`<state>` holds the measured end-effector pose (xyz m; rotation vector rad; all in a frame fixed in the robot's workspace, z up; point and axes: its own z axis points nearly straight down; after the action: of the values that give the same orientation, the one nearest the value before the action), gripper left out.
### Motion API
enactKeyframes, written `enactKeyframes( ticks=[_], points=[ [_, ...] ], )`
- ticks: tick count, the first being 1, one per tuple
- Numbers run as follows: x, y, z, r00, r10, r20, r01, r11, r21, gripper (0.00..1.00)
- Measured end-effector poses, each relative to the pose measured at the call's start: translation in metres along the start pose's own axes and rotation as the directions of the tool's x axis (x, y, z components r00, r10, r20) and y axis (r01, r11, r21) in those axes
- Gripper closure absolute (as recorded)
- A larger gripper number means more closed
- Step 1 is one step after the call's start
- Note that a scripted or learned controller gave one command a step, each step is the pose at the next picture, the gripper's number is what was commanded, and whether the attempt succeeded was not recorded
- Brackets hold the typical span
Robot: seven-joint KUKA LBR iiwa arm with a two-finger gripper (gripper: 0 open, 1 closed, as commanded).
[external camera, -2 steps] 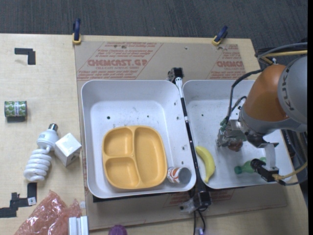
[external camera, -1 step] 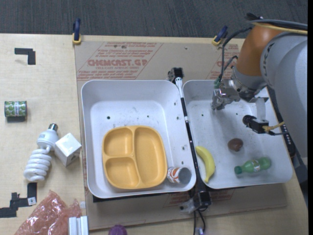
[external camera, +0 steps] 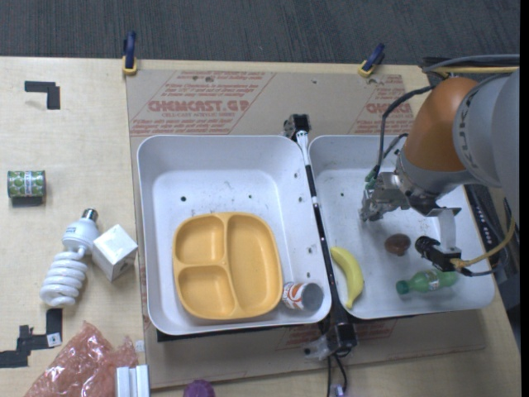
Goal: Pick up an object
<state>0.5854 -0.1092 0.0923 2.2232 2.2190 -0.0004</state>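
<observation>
In the right bin (external camera: 331, 160) a yellow banana (external camera: 349, 273) lies along the left wall near the front. A small brown round object (external camera: 397, 243) sits toward the middle right, and a green bottle (external camera: 426, 282) lies on its side by the front right corner. My gripper (external camera: 376, 203) hangs low over the bin's bare middle, left of and slightly behind the brown object and behind the banana. Nothing shows in its grasp.
The left bin (external camera: 157, 188) holds a yellow divided plate (external camera: 227, 265) and a small can (external camera: 302, 295) on its side at the front right corner. On the bench to the left lie a spiral light bulb (external camera: 68, 263), a white cube (external camera: 114, 251), a green can (external camera: 26, 184) and a pink mesh bag (external camera: 78, 366).
</observation>
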Motion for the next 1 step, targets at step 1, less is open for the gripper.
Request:
enactKeyframes(
  ticks=[1],
  points=[
    [-0.0396, 0.0685, -0.0006, 1.0, -0.004, 0.001, 0.004, 1.0, -0.001, 0.0]
  ],
)
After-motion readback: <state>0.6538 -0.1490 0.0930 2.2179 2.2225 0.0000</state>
